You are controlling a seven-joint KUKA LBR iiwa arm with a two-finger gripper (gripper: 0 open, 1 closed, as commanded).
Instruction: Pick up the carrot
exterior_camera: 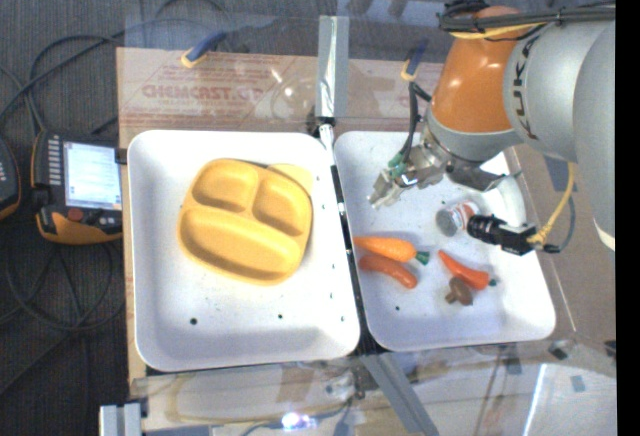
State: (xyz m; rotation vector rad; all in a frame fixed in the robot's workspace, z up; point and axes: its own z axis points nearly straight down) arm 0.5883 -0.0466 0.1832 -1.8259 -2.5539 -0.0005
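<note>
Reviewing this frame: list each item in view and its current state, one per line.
End effector: hovering over the right bin, holding nothing.
Carrot: lying flat in the right bin, ungrasped.
Yellow divided plate: upright in the left bin.
Handheld pendant: screen lit.

— Bench (pixel 150 84) status?
— It carries two shallow white bins side by side: left bin (pixel 160 324) at nine o'clock, right bin (pixel 520 319) at three o'clock.
— Contact?
— Inner rims meet at centre.
</note>
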